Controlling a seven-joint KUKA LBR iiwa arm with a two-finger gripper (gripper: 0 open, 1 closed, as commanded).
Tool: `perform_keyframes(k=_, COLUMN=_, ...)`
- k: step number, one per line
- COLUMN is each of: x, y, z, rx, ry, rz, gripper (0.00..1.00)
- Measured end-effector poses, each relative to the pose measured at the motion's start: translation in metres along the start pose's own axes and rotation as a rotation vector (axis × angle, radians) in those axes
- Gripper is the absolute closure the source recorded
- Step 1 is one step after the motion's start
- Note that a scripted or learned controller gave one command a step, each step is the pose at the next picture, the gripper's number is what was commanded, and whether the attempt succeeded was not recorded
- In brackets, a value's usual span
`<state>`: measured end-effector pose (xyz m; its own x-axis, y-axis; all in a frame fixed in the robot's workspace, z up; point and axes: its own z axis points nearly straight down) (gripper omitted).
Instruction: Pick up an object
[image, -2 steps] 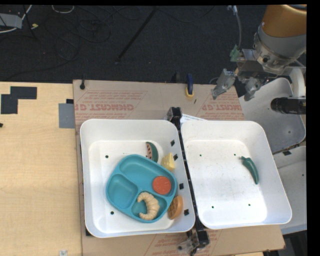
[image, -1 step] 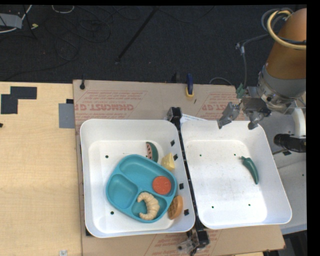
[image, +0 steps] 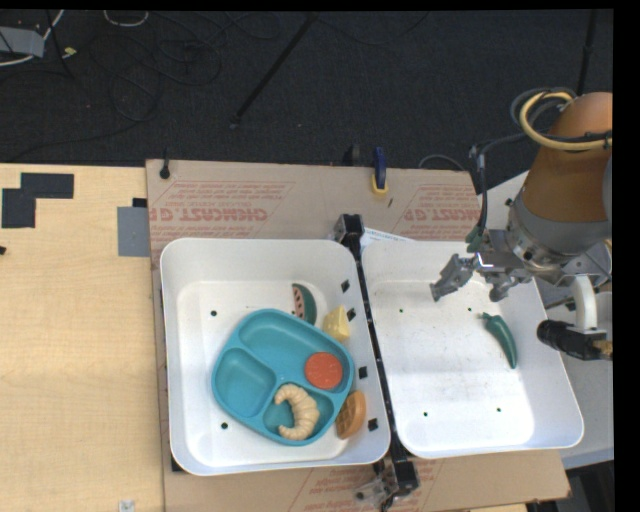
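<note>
Over the right bin (image: 560, 425), the claw (image: 475, 280) hangs spread, pinching nothing. A green pepper (image: 500, 337) lies at its five o'clock, just beside it, long axis running eleven to five.

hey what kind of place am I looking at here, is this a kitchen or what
Probably a robotics lab bench, not a kitchen: the robot arm reaches over two white bins, the toy croissant lies on a teal tray, and loose cables trail behind.
</note>
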<state>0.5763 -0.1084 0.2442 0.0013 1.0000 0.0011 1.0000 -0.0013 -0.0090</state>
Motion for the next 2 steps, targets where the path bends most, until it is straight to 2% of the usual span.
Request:
perform_keyframes(k=1, x=0.067, y=0.017, z=-0.092, rx=-0.015, ry=-0.001, rz=-0.007, gripper=0.00)
perform_keyframes(k=2, x=0.057, y=-0.009, z=-0.031, rx=0.001, ry=-0.001, rz=0.000, gripper=0.00)
